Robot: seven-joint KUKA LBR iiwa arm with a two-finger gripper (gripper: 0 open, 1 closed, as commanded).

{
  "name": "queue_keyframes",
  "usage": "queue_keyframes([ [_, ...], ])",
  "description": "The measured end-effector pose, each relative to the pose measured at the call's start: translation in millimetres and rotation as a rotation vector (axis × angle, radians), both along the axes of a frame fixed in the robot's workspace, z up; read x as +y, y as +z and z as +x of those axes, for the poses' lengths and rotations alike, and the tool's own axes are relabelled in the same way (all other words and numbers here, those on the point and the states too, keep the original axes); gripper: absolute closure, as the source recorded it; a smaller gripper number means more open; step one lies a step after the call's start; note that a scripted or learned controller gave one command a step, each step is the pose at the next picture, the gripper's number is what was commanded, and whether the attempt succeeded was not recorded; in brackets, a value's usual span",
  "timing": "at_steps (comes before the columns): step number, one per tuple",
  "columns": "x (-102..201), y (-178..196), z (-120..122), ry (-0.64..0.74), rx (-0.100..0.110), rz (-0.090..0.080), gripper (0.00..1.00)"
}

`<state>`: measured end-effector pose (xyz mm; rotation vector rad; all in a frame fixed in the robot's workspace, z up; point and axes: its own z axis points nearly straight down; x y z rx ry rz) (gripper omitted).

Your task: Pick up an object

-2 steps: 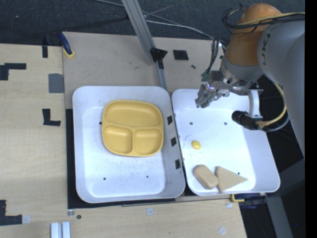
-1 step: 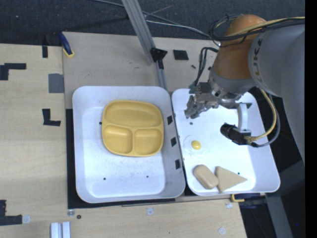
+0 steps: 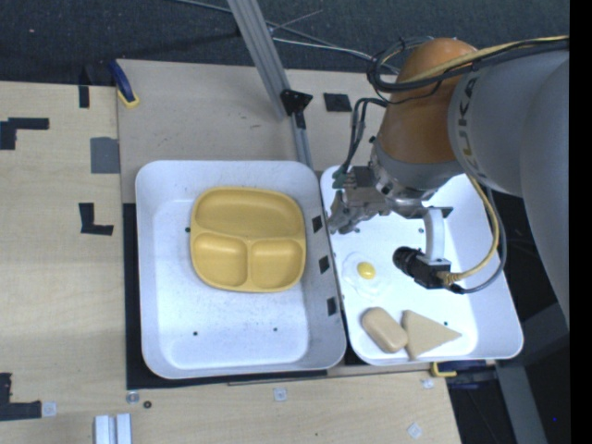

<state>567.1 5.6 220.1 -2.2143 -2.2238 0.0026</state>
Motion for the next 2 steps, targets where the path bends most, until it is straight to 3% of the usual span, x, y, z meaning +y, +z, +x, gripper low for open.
queue_keyframes([
  [1,48.6,-9.0,-22.6,0.000,0.001,-0.001,1.00],
  [2,97.0,5.4,-57.5,0.002,0.001,0.000,1.00],
])
